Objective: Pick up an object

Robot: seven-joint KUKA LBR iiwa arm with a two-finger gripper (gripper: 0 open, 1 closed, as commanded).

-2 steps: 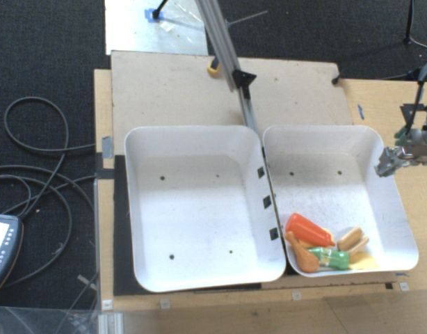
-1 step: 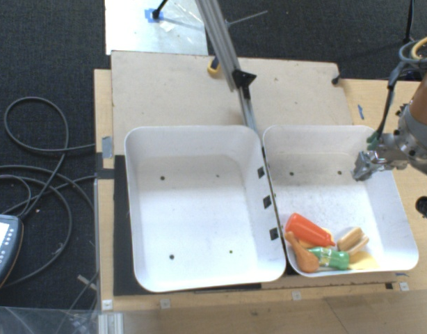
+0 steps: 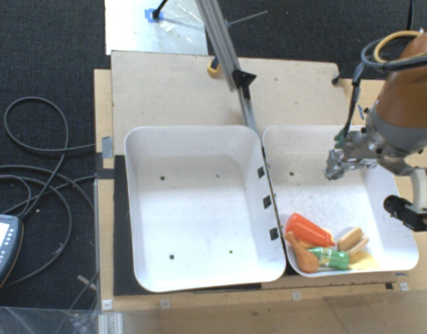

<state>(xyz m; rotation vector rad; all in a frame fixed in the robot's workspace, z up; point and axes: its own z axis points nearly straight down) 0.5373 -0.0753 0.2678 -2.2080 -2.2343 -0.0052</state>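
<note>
The arm (image 3: 408, 110) runs off the right edge, so most of it is cut away. The gripper (image 3: 336, 164) is small and hazy, fingers too blurred to read. A tablet (image 3: 1, 245) is sliced by the left edge. In the right bin (image 3: 304, 145), the yellowish piece (image 3: 363, 258) hides partly under the bread roll (image 3: 352, 239).

Toys (image 3: 323, 244) crowding right bin's (image 3: 297, 152) near corner
</note>
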